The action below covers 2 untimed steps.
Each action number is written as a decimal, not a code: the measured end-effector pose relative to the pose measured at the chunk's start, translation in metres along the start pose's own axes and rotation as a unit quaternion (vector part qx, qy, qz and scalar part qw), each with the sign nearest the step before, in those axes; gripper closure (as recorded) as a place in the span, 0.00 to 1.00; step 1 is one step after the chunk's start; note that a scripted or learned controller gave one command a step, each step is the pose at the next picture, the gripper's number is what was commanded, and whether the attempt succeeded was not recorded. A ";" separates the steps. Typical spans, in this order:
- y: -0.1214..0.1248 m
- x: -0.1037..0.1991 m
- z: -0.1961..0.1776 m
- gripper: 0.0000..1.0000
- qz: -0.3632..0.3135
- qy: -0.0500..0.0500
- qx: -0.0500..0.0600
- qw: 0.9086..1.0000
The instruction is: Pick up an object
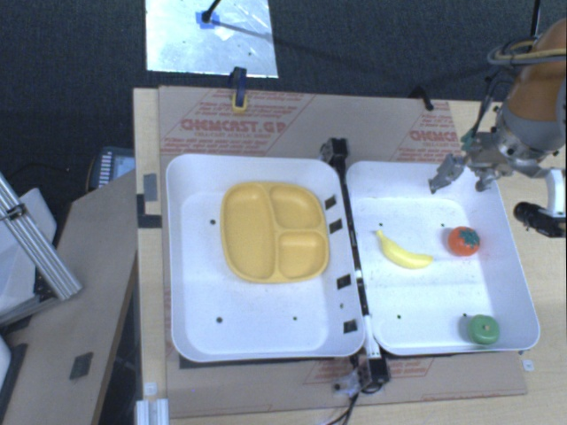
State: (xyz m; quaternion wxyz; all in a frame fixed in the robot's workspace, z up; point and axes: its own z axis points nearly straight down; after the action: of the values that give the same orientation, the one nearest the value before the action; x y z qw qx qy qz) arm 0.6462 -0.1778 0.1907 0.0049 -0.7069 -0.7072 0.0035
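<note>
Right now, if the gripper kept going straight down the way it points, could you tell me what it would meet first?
Probably the bare floor of the right bin near its far edge: the open gripper hangs there, with the tomato and banana nearer the camera. Depth is uncertain.

I'm seeing the arm [540,87] running off the right edge, so most of it is cut away. The gripper [462,173] is blurring.

**Around the bins: what sits outside the picking**

A yellow divided plate [273,232] lies in the left bin [190,326], its three compartments facing up. The worktop [292,118] is covered with printed cardboard, and a yellow clip [239,91] sits on its far edge. Beyond it a shiny metal sheet [211,20] rests on dark carpet [71,60]. Aluminium framing [31,246] shows at far left.
</note>
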 end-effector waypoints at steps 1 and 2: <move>0.003 0.001 -0.009 0.00 -0.001 -0.001 -0.007 1.000; 0.005 -0.004 0.033 0.00 -0.001 -0.001 -0.005 1.000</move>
State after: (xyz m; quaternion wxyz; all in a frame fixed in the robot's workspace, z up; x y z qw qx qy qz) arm 0.6504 -0.1813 0.1577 0.0003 -0.7065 -0.7077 0.0006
